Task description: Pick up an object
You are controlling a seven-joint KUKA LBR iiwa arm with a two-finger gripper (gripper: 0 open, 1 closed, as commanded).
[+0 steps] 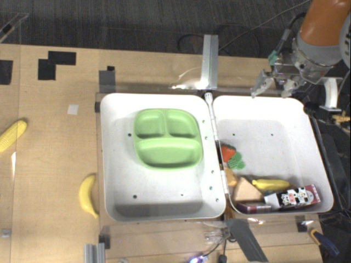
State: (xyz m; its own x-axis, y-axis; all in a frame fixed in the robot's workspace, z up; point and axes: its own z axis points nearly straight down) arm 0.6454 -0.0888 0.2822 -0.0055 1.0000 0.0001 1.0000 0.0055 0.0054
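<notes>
The things to pick from lie bunched along the near and left side of the right bin [285,119]: a small orange and green piece [231,156] against the divider wall, a tan wedge [246,190] nearer the front, a yellow banana-like piece [270,184] just beside it, and a printed black, white and red packet [295,197] lying flat toward the front right corner, with a dark purple stick [253,207] along the front wall below the wedge. The rest of that bin's floor is bare white. The gripper [272,86] hangs over the bin's far edge, near its back rim and well apart from the cluster; its two thin fingers are spread with a clear gap, so the jaws stand wide and hold nothing. Above it the grey wrist rises to the orange band [324,18] at the upper right corner. The left bin [118,147] holds a green divided plate [166,137], lying flat a little back of the middle, with two small wells at the far side and one long well at the near side. A metal post [210,62] stands at the back where the two bins meet. On the tabletop [49,147] to the left, outside the bins, a banana [87,194] lies just beside the left bin's front corner, and an ear of corn [12,135] lies at the far left edge. Black marks [56,62] are set on the tabletop toward the back left.
</notes>
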